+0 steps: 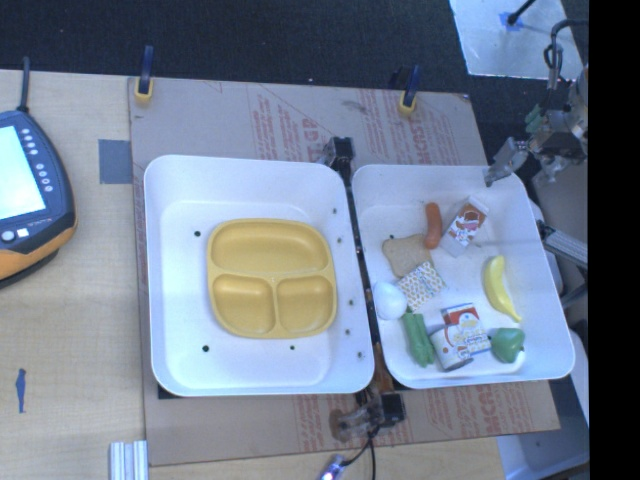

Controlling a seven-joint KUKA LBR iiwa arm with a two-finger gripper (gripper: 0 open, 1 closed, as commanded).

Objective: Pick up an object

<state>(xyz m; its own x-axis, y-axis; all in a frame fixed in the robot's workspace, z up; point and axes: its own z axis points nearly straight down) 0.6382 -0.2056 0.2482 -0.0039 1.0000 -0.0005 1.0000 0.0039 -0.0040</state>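
Note:
The right white bin (553,363) holds several small items. An orange sausage (432,224) lies beside a small white and red carton (466,225). Below them are a bread slice (405,254), a checkered packet (422,283) and a white egg (389,300). A yellow banana (499,286) lies toward the right wall. Along the near side are a green cucumber (417,338), a red and white box (463,334) and a green pepper (507,344). My gripper (508,160) hangs over the bin's far right corner, apart from all the items and blurred at the view's edge.
The left white bin (160,268) holds a yellow divided tray (270,275). A control pendant (30,193) lies on the bench at far left. Yellow clamps (145,88) (408,100) pin the cardboard sheet at the back. A white sheet (500,18) lies on the floor behind.

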